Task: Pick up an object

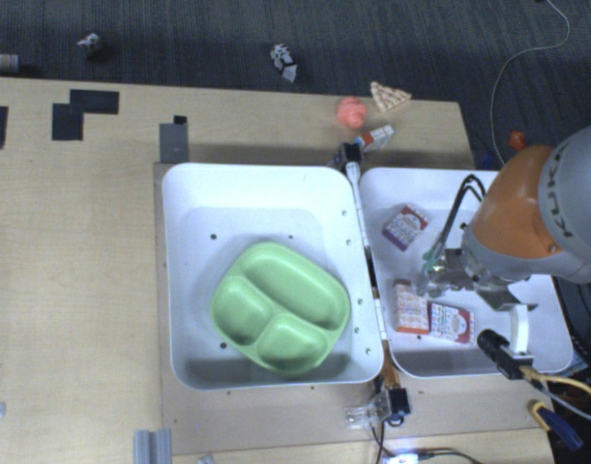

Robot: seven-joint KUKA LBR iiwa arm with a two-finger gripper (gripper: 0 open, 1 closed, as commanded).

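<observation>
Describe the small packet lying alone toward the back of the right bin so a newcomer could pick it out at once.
Start at the right bin, the white one the arm reaches over. Toward its far end lies the small packet, white with a reddish printed face, turned at an angle. Two similar packets lie side by side nearer the front edge beside the gripper; this one lies apart from them.

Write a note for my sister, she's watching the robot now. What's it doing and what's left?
Gripper: low over the right bin, can't tell if it grips anything.
Things: two small packets lie side by side just below it, another packet near the bin's back. The green divided tray sits in the left bin.
Done: nothing visibly lifted.
Left: grab one object and raise it.
</observation>
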